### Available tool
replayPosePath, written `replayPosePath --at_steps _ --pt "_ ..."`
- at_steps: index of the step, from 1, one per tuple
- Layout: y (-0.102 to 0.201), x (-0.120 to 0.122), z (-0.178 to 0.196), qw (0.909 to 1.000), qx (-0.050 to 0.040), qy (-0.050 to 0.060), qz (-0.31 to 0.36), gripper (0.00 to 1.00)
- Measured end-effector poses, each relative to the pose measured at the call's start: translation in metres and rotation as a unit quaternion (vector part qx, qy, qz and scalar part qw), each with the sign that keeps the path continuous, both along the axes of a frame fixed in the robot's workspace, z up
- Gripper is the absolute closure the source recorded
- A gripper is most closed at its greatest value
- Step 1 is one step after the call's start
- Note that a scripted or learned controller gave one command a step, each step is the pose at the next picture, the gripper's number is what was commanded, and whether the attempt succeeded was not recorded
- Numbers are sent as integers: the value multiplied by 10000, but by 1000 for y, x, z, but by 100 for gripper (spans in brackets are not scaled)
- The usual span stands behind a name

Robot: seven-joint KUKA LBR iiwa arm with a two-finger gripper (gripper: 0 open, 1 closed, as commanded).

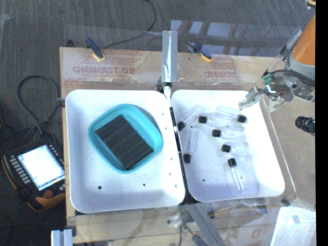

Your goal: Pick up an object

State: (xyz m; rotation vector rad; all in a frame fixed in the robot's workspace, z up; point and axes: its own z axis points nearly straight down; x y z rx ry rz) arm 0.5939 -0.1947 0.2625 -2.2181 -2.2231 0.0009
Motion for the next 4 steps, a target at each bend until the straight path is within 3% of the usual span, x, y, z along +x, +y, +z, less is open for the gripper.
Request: replayPosePath --at_steps 1,2,3,4 --pt "-18 -26 -165 10000 22 -26 -1 0" --pt "-18 26 -171 9999 30 -69 140 0" --pt "43 -15 -172 9959 -27 -66 906 0" --pt "58 40 -173 9912 -26 -37 1326 0"
